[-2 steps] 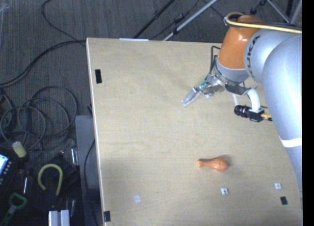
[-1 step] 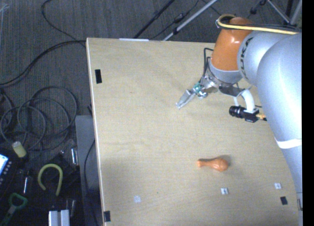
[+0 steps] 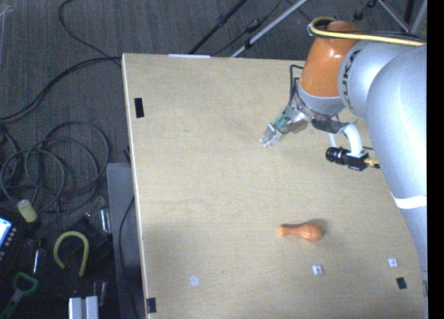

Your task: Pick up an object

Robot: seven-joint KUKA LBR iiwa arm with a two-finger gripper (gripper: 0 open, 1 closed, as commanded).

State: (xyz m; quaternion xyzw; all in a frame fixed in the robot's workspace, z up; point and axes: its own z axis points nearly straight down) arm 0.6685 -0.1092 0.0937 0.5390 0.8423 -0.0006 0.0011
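Whether the gripper (image 3: 271, 136) is open is unclear; bare board (image 3: 208, 193) separates it from 1 orange object (image 3: 303, 231).

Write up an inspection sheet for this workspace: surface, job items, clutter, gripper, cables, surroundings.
Surface: bare tan board with a few small black and white markers near its edges.
Job's things: one orange pear-shaped object lying on its side near the board's front, narrow end pointing to the view's left.
Clutter: nothing seen on the board.
Gripper: gripper above the board's middle, well apart from the orange object; finger state too small to tell.
Cables: black cable coiled on the floor left of the board; another black cable loops behind it.
Surroundings: dark carpet, grey stand legs at the back, a green hook-shaped tool at the lower left.
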